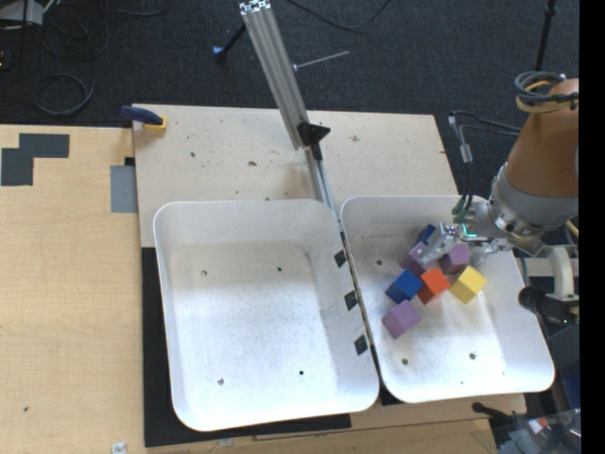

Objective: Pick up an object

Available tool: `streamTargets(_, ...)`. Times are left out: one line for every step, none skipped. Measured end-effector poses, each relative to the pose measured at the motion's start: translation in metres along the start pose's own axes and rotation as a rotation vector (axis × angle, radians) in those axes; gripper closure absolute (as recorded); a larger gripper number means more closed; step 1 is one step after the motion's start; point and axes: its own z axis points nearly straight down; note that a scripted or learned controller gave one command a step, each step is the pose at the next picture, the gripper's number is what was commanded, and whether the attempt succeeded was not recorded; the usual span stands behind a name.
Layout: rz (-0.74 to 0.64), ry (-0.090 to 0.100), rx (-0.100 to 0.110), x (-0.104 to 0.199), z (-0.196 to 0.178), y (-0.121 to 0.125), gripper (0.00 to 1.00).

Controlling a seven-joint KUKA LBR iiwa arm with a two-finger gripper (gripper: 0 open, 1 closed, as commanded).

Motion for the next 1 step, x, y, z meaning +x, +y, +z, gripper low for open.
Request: streamTargets(0.002, -0.001, -0.005, -0.0009, -0.0025, 0.0008, 0.00)
